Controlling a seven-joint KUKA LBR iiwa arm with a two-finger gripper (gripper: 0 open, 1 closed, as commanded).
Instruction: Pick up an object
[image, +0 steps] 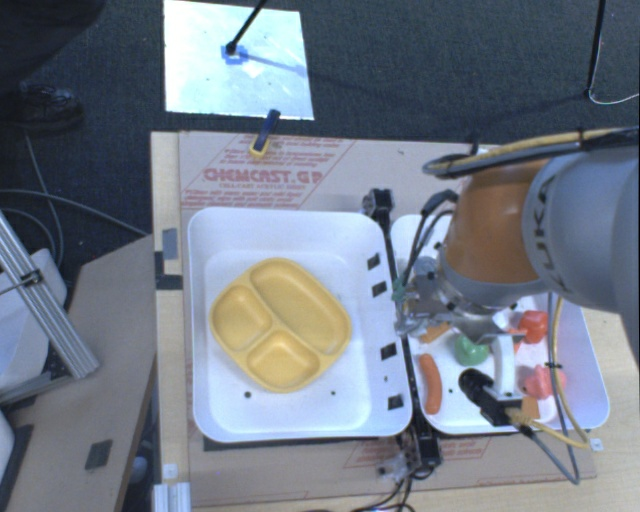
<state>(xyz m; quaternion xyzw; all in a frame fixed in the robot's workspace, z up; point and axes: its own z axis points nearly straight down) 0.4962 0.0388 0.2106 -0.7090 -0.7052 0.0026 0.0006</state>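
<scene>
Camera view over the bench: the grey-and-orange arm (500, 230) hangs low over the right bin (597, 392), its gripper (462, 330) close over a green piece (470, 351), though whether it is open or closed cannot be told from this angle, and nothing is seen in its grasp. Small toy-like pieces lie scattered in that bin: an orange sausage-shaped toy (430, 383) near the left wall, a red piece (534, 324) and a pink piece (543, 381) toward the right. All look like light, hard plastic, likely smooth and apt to slip or roll; the sausage, lying apart from the others, seems best taken across its narrow middle, while the rounded green piece offers less purchase. A yellow divided tray (281, 323) sits alone in the left bin (300, 232), broad and shallow, probably graspable only by its rim
</scene>
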